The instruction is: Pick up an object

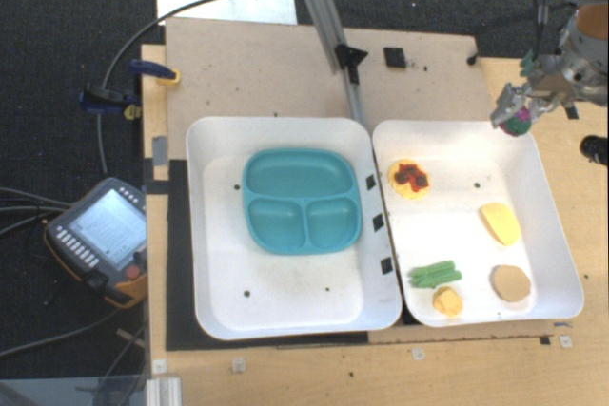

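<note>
Two white bins (219,299) were counted on the tabletop (285,71). One teal plate (303,202) was seen in the left bin. Five food pieces were counted in the right: one pizza (410,178), one cheese wedge (500,223), one green bean bundle (434,275), one yellow lump (447,301), one brown cookie (511,282).

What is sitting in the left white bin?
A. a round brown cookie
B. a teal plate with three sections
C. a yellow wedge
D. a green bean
B: the teal plate, split into three sections, lies in the left bin; the small food pieces are in the right bin.
</note>
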Controlling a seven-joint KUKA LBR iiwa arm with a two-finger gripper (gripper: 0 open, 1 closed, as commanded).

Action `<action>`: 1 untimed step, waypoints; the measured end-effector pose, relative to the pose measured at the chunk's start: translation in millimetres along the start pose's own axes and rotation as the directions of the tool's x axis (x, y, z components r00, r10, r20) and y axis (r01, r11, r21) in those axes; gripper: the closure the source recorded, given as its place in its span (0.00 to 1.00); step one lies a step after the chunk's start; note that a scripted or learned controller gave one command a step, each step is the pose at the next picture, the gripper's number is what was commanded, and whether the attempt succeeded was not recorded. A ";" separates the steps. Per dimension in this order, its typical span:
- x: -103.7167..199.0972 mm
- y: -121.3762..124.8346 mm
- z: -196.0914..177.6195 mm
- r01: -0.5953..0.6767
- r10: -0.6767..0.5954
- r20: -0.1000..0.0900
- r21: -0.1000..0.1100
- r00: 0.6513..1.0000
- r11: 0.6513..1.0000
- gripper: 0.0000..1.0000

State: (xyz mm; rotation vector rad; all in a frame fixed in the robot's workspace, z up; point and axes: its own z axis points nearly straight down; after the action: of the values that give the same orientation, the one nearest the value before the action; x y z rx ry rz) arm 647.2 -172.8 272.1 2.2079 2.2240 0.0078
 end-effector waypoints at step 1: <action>0.0 1.7 -31.0 0.000 0.000 0.000 0.002 1.000 1.000 1.00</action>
State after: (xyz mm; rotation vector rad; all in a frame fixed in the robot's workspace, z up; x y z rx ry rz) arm 648.6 -172.7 303.1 2.2093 2.2253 0.0059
